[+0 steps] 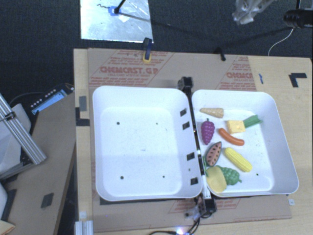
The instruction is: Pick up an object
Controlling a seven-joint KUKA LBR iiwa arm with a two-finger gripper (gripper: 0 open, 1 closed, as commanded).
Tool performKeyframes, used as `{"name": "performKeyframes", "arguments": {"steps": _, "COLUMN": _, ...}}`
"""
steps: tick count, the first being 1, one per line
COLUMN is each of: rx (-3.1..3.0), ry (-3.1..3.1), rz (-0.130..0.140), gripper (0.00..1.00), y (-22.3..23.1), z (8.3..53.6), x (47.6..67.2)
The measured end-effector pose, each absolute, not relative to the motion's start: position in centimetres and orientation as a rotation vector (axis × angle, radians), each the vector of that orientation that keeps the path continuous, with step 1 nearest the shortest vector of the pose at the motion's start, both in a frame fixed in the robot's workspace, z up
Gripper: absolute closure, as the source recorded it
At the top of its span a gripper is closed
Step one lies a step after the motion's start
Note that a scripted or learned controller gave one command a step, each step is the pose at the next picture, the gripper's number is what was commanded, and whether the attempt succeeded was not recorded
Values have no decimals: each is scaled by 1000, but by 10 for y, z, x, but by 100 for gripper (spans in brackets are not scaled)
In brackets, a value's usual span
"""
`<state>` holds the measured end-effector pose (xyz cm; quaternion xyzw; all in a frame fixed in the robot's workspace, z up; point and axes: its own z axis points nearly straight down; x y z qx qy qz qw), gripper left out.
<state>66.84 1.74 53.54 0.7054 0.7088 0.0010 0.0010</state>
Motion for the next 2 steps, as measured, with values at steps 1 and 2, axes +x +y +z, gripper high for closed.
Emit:
{"name": "performKeyframes", "arguments": {"steps": 1, "rx": 2215, "ry": 2226, "rz": 2, "gripper": 100, "y": 34, "z": 535, "x": 659}}
{"name": "performKeyframes", "arguments": {"steps": 2, "rx": 2215, "ry": 2226, "rz": 2, "gripper": 100, "y": 57, "z": 535, "x": 650}}
